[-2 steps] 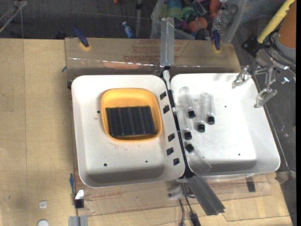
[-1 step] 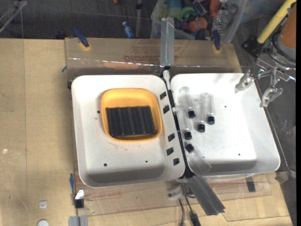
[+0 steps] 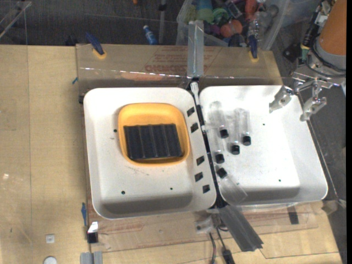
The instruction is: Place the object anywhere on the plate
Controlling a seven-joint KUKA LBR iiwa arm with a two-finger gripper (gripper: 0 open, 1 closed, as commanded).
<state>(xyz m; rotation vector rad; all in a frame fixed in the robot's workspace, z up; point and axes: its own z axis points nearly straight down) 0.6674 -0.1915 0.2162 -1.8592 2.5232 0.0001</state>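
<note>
A yellow-orange plate [image 3: 151, 110] sits in the left bin [image 3: 104, 186], near its middle. On the plate lies a black ridged rectangular object [image 3: 152, 142], flat and covering most of the plate's floor. My gripper [image 3: 289, 111] hangs over the far right corner of the right bin [image 3: 286, 169], well away from the plate. Its two fingers stand apart, open, with nothing between them.
Several clear plastic pieces with black caps [image 3: 234, 133] lie in the left half of the right bin. A divider with black clips [image 3: 201, 142] runs between the bins. A box of colourful toys [image 3: 231, 4] stands behind the bench.
</note>
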